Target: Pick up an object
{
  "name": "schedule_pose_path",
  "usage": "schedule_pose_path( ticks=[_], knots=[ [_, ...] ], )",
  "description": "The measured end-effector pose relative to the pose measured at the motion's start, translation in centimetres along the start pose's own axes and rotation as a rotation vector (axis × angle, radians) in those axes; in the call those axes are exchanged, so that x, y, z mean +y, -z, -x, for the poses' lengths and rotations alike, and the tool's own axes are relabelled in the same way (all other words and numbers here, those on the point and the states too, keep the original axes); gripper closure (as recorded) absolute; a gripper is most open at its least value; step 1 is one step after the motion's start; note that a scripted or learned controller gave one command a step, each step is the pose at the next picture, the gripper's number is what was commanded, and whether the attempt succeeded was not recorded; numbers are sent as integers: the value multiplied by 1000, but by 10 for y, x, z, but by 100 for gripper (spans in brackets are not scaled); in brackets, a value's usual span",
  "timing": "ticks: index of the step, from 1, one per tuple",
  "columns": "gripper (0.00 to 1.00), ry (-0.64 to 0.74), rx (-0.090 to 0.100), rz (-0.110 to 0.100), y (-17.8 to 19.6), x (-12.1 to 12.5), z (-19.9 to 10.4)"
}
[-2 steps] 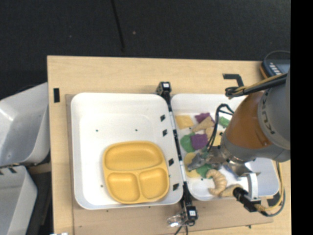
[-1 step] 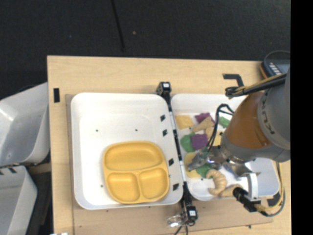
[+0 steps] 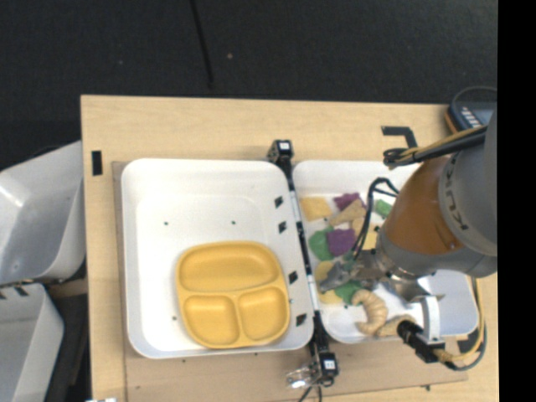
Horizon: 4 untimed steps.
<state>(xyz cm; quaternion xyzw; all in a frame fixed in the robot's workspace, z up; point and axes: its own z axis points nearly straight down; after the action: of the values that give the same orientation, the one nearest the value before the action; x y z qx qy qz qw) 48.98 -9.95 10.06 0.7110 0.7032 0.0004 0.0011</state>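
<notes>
The arm comes in from the right over the right bin (image 3: 335, 174), its orange band above the wrist. My gripper (image 3: 337, 276) is low in that bin, at its left side, among a pile of small toy foods. Around it lie purple pieces (image 3: 342, 239), a green piece (image 3: 320, 243), a pale yellow piece (image 3: 314, 208) and a tan curved piece (image 3: 373, 311). The arm hides much of the pile. The fingers sit down among the items, and whether anything is between them is hidden.
The left bin (image 3: 151, 224) holds a yellow divided plate (image 3: 233, 293) with three compartments. A black divider with clips (image 3: 295, 224) runs between the bins. Cables and a black bracket (image 3: 400, 145) lie along the bench's right side.
</notes>
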Motion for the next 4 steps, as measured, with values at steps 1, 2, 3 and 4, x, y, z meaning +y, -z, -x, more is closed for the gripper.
schedule_pose_path(
  ticks=[1,2,3,4],
  knots=[
    [0,3,1,0,0,5,-1],
    [0,14,-3,18,162,3,7],
    [0,19,4,-4,113,0,-71],
    [100,18,0,1,125,1,-65]
  ],
)
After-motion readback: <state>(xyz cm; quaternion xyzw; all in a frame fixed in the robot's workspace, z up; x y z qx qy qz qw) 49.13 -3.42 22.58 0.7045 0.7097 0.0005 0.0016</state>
